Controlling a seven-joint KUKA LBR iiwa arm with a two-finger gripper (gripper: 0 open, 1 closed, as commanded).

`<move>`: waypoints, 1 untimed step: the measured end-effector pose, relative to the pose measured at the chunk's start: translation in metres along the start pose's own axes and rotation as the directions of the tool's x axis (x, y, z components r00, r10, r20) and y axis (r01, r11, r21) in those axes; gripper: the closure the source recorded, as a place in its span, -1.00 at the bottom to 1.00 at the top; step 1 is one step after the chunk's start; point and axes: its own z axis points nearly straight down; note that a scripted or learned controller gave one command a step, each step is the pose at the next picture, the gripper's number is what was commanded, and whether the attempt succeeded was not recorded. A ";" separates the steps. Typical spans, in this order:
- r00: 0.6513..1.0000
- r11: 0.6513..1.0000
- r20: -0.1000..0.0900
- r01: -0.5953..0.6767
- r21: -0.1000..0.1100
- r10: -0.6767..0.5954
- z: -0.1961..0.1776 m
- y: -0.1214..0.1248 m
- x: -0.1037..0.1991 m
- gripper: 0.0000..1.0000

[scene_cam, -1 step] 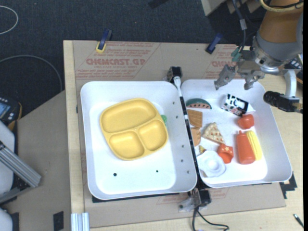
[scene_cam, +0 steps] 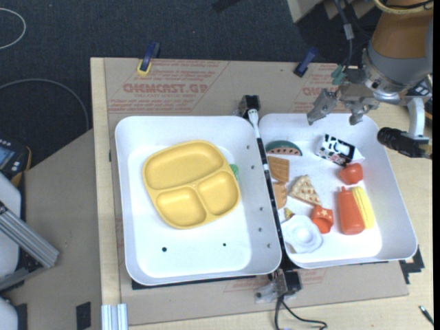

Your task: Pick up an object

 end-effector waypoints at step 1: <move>1.000 1.000 -0.001 0.001 0.006 -0.001 0.055 0.009 0.003 -1.00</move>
